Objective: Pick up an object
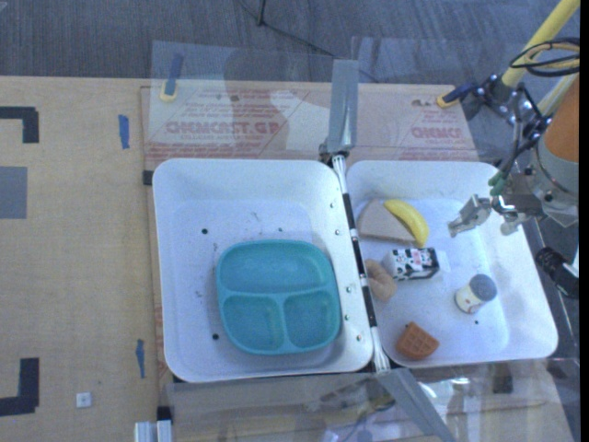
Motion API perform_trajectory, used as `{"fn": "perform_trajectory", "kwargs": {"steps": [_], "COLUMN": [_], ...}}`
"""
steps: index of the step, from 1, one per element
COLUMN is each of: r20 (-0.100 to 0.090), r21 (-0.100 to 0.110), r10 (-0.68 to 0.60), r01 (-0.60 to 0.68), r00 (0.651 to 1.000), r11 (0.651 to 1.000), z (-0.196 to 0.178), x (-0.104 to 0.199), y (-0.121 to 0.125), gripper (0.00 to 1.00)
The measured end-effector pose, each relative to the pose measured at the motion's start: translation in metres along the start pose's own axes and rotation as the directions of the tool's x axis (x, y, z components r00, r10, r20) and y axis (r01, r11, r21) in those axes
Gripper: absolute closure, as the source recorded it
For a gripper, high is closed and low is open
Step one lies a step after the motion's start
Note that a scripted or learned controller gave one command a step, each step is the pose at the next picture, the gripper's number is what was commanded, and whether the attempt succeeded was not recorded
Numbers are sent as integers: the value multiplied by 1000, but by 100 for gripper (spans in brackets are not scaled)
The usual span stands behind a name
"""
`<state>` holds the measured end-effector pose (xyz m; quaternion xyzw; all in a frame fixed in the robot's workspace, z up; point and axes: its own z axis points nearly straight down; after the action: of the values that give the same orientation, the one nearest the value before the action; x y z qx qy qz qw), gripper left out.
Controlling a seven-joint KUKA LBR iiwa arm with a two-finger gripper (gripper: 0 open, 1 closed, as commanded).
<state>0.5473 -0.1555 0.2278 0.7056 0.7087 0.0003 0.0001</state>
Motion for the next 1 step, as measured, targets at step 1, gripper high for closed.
{"fn": "perform_trajectory", "kwargs": {"steps": [1], "r20": [0], "r21": [0], "r10": [-73], "r01": [73], "r00": [997], "r11": [997], "z": [117], "x": [50], "y": [61], "gripper": [0]}}
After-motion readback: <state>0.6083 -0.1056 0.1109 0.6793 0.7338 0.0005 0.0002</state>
